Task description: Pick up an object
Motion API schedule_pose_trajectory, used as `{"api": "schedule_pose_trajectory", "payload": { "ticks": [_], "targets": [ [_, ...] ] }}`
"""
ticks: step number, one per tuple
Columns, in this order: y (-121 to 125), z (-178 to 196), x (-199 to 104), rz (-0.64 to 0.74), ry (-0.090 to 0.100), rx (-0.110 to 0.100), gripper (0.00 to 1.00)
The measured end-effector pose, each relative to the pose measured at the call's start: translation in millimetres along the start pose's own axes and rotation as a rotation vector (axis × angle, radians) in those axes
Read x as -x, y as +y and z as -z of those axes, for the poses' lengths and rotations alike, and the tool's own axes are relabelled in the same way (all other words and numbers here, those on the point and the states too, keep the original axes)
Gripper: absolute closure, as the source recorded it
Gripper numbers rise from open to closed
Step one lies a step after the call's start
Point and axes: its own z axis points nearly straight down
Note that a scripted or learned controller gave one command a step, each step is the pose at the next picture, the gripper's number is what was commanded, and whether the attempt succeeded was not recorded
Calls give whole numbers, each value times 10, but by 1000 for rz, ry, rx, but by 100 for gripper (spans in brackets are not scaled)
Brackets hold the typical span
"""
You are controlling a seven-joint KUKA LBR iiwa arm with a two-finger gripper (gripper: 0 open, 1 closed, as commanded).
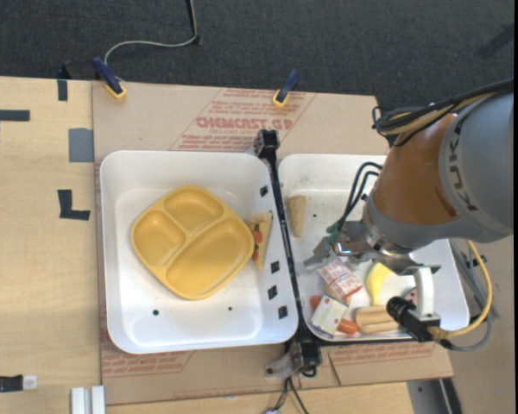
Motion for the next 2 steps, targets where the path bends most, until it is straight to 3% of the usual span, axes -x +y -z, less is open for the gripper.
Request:
{"api": "schedule_pose_trajectory", "payload": {
  "ticks": [1,2],
  "targets": [
    [2,487,-213,0,-1,1,100],
    [1,574,-198,0,-1,0,100]
  ]
}}
